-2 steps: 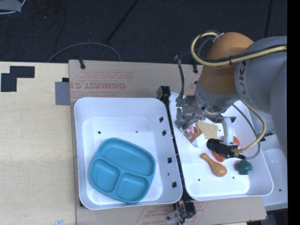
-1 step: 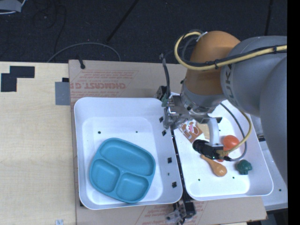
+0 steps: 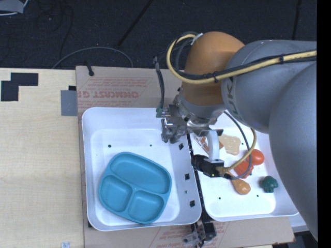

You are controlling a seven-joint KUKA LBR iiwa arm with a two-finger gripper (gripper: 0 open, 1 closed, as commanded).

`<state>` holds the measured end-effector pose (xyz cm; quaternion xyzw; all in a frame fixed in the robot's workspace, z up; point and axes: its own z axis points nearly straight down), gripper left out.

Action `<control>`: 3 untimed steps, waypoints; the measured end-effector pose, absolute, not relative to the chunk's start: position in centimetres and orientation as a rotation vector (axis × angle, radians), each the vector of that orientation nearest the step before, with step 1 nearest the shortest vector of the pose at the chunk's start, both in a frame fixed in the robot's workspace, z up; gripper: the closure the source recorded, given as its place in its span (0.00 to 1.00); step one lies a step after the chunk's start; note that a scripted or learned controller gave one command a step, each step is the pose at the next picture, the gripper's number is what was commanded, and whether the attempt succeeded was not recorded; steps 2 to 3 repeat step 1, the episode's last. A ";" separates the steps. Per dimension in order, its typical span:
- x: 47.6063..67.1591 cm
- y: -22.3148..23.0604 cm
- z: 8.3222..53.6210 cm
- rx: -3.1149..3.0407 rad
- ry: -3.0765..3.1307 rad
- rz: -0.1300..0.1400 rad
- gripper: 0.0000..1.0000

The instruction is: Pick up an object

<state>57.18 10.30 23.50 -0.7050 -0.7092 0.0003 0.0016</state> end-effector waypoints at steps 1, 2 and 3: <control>57.2 10.0 23.5 -2.218 -2.222 0.004 0.00; 57.2 10.0 23.5 -2.218 -2.222 0.004 0.00; 57.2 10.0 23.5 -2.218 -2.222 0.004 0.00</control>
